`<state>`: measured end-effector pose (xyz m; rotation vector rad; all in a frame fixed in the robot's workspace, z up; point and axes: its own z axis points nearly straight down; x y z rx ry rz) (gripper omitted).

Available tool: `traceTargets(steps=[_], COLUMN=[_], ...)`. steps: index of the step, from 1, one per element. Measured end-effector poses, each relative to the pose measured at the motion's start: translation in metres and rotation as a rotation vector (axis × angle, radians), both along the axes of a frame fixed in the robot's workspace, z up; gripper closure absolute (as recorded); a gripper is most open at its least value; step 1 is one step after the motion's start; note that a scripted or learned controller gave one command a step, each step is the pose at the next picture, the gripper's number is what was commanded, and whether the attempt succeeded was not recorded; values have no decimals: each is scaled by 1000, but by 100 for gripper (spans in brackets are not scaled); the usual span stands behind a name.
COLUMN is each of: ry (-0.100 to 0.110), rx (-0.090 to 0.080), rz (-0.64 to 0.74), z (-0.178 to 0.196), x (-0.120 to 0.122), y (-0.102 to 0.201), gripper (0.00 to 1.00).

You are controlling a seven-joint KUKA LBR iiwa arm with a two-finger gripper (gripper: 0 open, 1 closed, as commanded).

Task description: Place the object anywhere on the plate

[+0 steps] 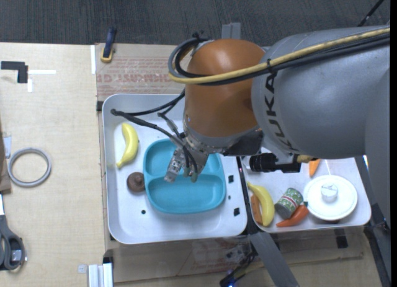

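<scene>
A blue divided plate [186,194] lies in the left bin [118,217]. My gripper [182,172] hangs over the plate's upper middle, fingers pointing down at it, and I see nothing between them. A yellow banana [128,144] lies left of the plate, near the bin's upper left. A small brown round object [136,182] sits just off the plate's left edge. The arm's orange band and grey body hide the plate's upper right part.
The right bin [347,220] holds a second banana [263,203], a small can [288,202], a carrot-like piece [294,216] and a white lidded cup [330,197]. On the bench to the left lie a tape roll [28,166] and scissors [11,248].
</scene>
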<state>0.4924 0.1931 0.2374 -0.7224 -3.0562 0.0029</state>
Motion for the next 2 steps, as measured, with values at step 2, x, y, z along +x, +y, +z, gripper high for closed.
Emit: traceTargets(steps=[2], ry=[-4], rx=[2], rz=[538], z=[21], x=[39], y=[35], gripper=[100])
